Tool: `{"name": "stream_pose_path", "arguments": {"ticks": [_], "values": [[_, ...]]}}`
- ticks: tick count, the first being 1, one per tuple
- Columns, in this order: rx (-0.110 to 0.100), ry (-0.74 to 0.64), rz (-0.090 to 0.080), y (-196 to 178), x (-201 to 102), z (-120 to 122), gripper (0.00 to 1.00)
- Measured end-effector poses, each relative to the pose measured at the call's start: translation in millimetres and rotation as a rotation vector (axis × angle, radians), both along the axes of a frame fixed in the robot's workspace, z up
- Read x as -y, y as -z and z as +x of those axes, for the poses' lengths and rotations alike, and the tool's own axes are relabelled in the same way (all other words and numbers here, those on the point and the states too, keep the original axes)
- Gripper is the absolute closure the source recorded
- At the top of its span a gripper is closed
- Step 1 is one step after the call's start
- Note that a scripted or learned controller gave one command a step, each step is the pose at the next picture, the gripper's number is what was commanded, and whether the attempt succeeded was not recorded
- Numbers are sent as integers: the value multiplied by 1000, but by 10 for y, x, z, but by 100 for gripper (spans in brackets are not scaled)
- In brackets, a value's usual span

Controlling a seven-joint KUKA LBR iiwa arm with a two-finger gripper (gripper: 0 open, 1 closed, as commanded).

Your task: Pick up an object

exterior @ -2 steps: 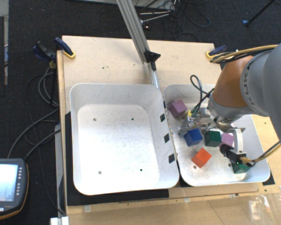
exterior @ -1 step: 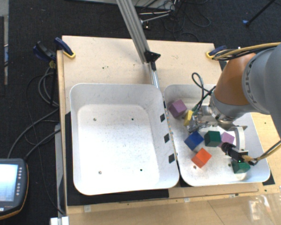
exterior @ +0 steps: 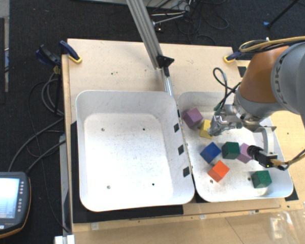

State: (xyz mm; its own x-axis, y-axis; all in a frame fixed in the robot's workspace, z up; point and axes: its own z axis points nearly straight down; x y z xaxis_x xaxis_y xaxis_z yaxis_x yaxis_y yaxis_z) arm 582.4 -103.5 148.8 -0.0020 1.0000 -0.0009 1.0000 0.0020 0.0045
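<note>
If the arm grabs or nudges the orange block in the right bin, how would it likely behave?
The orange block looks like a rigid cube with flat faces, so it would probably slide when pushed, not roll. It appears small and solid, likely light. The blue block sits close beside it, so a nudge may shift both.

Pincer (exterior: 217,126) sits low in the right shallow white bin (exterior: 280,187), touching the small yellow block (exterior: 205,129); purple cube (exterior: 192,117) just beside.

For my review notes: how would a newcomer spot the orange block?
Look in the right-hand white bin, among the coloured blocks. The orange block lies near its front edge, just below the blue block. It is the only orange one there.
</note>
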Motion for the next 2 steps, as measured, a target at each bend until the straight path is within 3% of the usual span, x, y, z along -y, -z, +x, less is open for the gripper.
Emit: {"name": "stream_pose_path", "arguments": {"ticks": [1,2], "values": [[2,3,-1,-534,97,-32,100],[0,0,0,-757,97,-19,100]]}}
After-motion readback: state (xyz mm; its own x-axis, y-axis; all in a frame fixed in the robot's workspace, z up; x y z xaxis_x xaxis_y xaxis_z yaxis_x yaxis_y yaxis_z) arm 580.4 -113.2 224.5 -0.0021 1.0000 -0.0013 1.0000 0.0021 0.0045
